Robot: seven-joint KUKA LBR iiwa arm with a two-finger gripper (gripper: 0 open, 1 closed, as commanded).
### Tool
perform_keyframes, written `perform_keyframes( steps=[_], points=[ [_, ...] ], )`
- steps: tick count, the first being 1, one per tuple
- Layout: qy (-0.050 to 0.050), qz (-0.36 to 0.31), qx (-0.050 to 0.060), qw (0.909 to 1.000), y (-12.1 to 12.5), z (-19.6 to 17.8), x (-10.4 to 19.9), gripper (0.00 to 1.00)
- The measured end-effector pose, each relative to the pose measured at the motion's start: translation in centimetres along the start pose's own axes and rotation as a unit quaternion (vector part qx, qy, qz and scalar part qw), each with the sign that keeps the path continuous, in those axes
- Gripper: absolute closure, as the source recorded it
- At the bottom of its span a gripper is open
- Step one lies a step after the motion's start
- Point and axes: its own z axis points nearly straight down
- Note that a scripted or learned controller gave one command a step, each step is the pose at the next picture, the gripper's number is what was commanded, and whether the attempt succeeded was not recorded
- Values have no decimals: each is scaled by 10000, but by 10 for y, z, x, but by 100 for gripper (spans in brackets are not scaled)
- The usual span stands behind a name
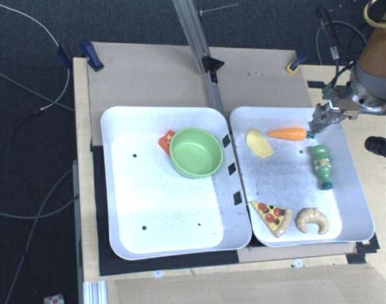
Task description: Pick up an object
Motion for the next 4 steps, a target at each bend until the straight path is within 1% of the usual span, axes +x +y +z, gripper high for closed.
perform_keyframes(
  steps=[1, 2, 3, 4],
  points=[
    [40, -17, 91, 9999, -19, 5, 57, 100],
    [42, -14, 100, 9999, -35, -6, 103, 100],
    [38, -18, 113, 9999, -44, 2, 155, 100],
    [37, -20, 118, 9999, -62, -9, 203, 100]
  ],
)
